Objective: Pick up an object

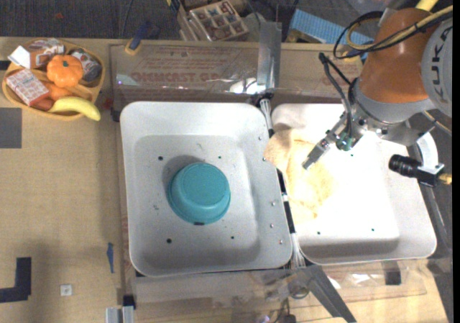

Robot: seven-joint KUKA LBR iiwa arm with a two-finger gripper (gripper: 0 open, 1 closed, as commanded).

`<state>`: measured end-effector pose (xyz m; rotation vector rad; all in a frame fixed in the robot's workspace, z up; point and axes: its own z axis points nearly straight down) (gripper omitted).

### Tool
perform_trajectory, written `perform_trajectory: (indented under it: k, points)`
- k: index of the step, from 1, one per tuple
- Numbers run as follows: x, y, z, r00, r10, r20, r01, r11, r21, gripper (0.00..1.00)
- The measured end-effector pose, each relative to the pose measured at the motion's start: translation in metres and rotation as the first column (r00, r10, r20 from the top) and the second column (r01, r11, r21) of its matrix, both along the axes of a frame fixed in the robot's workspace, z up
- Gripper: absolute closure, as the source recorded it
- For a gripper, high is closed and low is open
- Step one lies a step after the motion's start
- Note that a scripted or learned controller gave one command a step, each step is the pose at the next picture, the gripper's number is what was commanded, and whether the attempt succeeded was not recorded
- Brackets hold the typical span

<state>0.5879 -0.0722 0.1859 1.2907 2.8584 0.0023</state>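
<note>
- Presently, camera view, item one: gripper (314,158), at the end of the grey arm with the orange band (396,44), hangs over the right bin (402,239). The tips are too small and blurred here; whether they stand apart or together cannot be told, and nothing can be seen held in them.
- Item two: pale yellow cloth (302,170), crumpled, lies directly under and around the gripper tip, spreading toward the divide between the bins and draping partly over that rim. Contact between tip and cloth cannot be confirmed.
- Item three: teal bowl (200,192), upside down, sits well off to the far side of the gripper, in the middle of the left bin (144,127). Untouched as it lies.
- Item four: basket of toy fruit (54,80), well apart, beyond the left bin on the bench.
- Progress, by judgement: approach made, gripper placed at the cloth, the likeliest candidate. Grasp and lift not yet shown; the whole pick remains.
</note>
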Motion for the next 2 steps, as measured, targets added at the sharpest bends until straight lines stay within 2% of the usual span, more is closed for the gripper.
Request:
perform_trajectory:
  k: [1,2]
  points:
    - [-0.003,-0.036,-0.082,0.984,-0.176,-0.004,0.176,0.984,0.001,0.0]
    - [0.043,-0.033,-0.094,0.982,-0.188,0.008,0.188,0.982,0.001,0.0]
